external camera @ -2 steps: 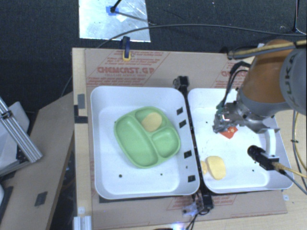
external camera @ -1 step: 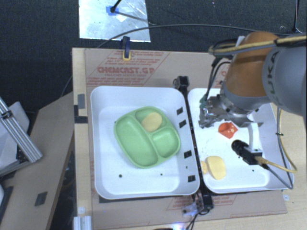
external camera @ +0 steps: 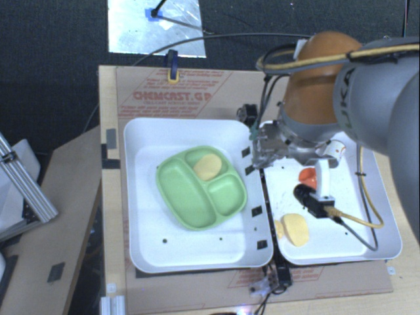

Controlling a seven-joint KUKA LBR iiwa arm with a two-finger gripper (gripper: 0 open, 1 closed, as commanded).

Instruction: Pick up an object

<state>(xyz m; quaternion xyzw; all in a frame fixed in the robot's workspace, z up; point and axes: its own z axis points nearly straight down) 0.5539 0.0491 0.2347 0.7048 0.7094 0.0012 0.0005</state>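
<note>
Two-finger gripper (external camera: pixel 262 151) hangs over the right white bin (external camera: pixel 380 241), finger spread not discernible; nearest candidate, a small red-orange piece (external camera: pixel 307 174), lies just right and below it, pale yellow lump (external camera: pixel 294 228) farther below.

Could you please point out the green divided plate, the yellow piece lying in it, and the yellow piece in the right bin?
Green plate (external camera: pixel 187 199): camera view, on its large bare compartment.
Yellow piece in the plate (external camera: pixel 209 167): camera view, on its middle.
Yellow piece in the right bin (external camera: pixel 294 229): camera view, on its middle.
</note>
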